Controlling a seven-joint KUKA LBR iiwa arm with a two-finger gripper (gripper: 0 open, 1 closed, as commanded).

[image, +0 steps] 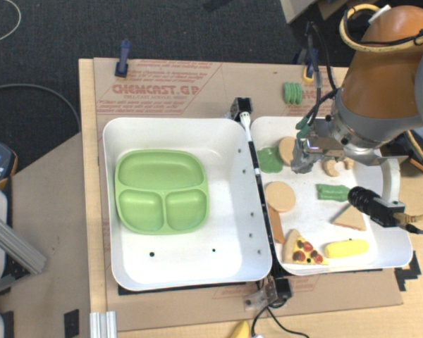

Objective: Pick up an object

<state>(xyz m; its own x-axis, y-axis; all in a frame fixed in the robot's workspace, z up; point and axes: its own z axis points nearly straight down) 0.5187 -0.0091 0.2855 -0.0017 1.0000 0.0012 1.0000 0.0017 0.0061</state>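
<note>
Camera view: gripper (303, 153) low in upper part of right bin (395, 255), beside a tan round piece (287, 148) and a green lump (270, 160). Nothing visibly held. Likely light, rigid, smooth plastic toy food; best pinched across narrow sides. Nearby: tan disc (280, 196), green bar (333, 192), yellow piece (347, 248), pizza slice (301, 248). Left bin (127, 136) holds a glossy green divided plate (161, 191).

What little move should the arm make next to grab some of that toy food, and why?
Probably a short, straight descent. The tool hangs over the right bin, near a round tan piece and a green piece, with nothing seen in its grip. Lowering there looks the quickest way to a grasp.
</note>
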